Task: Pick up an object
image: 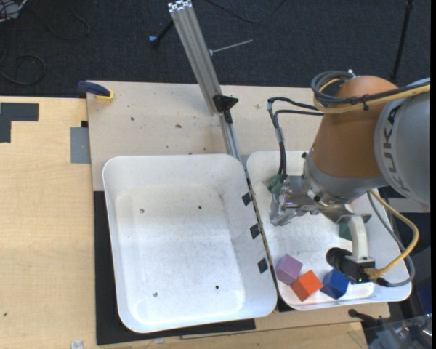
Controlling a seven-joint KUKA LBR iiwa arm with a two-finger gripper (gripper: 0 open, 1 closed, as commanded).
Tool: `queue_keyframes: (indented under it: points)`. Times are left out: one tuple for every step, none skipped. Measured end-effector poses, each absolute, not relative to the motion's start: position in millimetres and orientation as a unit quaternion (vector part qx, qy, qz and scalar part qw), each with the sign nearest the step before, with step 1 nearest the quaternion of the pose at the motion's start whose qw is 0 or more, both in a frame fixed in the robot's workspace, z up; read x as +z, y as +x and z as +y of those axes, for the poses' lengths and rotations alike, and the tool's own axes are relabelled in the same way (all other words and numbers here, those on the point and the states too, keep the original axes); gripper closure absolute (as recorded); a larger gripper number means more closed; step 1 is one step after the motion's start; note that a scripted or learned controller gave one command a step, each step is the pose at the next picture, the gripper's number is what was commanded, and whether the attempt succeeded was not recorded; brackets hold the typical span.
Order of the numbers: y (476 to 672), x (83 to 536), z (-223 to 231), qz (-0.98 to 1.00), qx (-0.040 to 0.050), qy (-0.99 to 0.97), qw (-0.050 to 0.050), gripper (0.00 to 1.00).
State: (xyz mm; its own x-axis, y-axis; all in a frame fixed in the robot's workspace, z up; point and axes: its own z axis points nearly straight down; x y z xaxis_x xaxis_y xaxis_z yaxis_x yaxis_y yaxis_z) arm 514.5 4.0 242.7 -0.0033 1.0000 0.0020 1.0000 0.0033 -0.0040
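My gripper (pixel 282 214) hangs low over the upper left part of the right bin (pixel 392 294), under the grey and orange wrist. A small green thing (pixel 278 186) shows just above it by the bin's left wall; whether the gripper touches it I cannot tell. Three blocks lie close together at the bin's near edge: a purple block (pixel 289 267), an orange block (pixel 305 286) and a blue block (pixel 336 284). They sit well below the gripper and apart from it.
The left bin (pixel 123 173) lies beside the right one, its right wall close to the gripper. A slanted aluminium bar (pixel 200 57) rises from between the bins at the back. A blue and yellow clamp (pixel 94 89) sits at the bench's far left corner.
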Motion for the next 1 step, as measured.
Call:
queue_keyframes:
  points:
    - [511.7, 246.1, 62.2, -0.709, 0.0006, -0.705, 0.002, 1.0]
